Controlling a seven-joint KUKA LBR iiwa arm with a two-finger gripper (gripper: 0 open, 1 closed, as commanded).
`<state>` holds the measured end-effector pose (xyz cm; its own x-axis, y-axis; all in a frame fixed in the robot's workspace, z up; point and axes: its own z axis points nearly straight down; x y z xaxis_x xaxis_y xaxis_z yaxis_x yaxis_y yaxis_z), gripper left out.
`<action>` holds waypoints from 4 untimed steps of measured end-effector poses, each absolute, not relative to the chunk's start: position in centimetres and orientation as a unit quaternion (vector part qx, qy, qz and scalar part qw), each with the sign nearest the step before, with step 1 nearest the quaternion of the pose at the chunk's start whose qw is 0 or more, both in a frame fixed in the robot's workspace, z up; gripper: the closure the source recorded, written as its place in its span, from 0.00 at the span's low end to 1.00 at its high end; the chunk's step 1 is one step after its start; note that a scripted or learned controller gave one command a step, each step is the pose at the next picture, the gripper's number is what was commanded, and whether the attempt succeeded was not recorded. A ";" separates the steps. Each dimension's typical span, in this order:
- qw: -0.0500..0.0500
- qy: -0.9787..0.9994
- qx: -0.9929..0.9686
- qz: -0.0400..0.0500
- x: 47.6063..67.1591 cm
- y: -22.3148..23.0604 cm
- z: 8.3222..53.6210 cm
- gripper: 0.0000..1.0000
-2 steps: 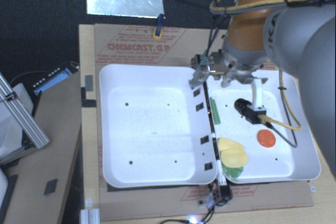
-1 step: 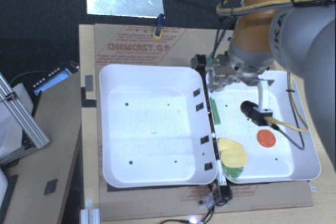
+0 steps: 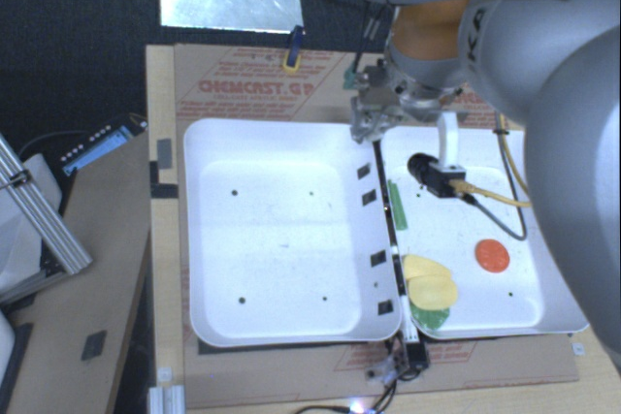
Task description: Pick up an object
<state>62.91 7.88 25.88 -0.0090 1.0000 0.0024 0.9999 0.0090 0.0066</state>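
Observation:
Several small objects lie in the right bin [image 3: 524, 310]. A red-orange disc [image 3: 492, 255] rests toward the right. Two yellow pieces [image 3: 429, 282] overlap near the front left corner, partly on top of a green piece [image 3: 432, 318]. A thin green stick [image 3: 396, 204] lies along the divider side. My gripper [image 3: 370, 123] hangs over the back end of the divider between the two bins, well behind all of these objects. Nothing is visible in it.
The left bin [image 3: 209, 238] sits beside the right one, and a row of black clips [image 3: 376, 228] runs along the divider. A black connector [image 3: 431, 174] on a yellow cable hangs from the arm over the right bin. The arm's bulk covers the back right.

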 end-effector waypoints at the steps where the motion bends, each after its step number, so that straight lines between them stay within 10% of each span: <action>1: 0.004 0.713 0.701 0.010 62.0 18.6 40.3 1.00; 4: 0.000 0.709 0.705 0.001 60.6 21.4 42.7 1.00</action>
